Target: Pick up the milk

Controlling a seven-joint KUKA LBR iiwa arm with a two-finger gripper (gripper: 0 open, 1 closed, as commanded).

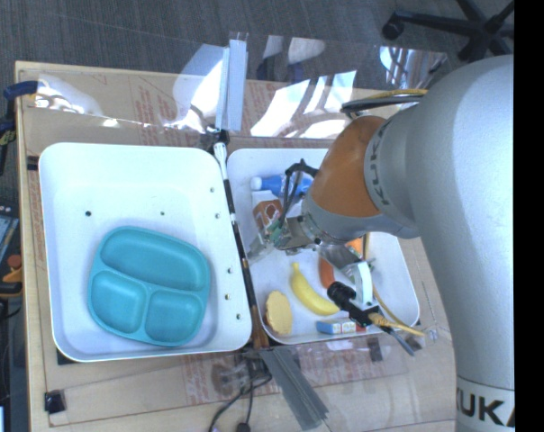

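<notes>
Two shallow white bins are set side by side on a brown bench (pixel 119 97). A shiny clear sheet is seen along the far side of the bench. Dark grey floor (pixel 119 16) is seen past it, and the black legs of a chair (pixel 452 12) are seen at the top right.

A blue-green plate (pixel 149 284) with three parts is laid in the left bin (pixel 65 165).

In the right bin (pixel 407 286), the milk (pixel 266 185) is found in the far left corner, close to the wall between the bins. It is white and blue. Its long side seems to be laid left to right, but part of it is hidden by the arm. Which end is the top cannot be told.

A yellow banana (pixel 308 293) and a pale yellow round thing (pixel 278 313) are seen nearer the front.

The gripper (pixel 279 230) is reached down into the right bin, just in front of the milk, beside a brown thing (pixel 267 212). Whether it is open or closed cannot be told, and nothing is seen held in it.
</notes>
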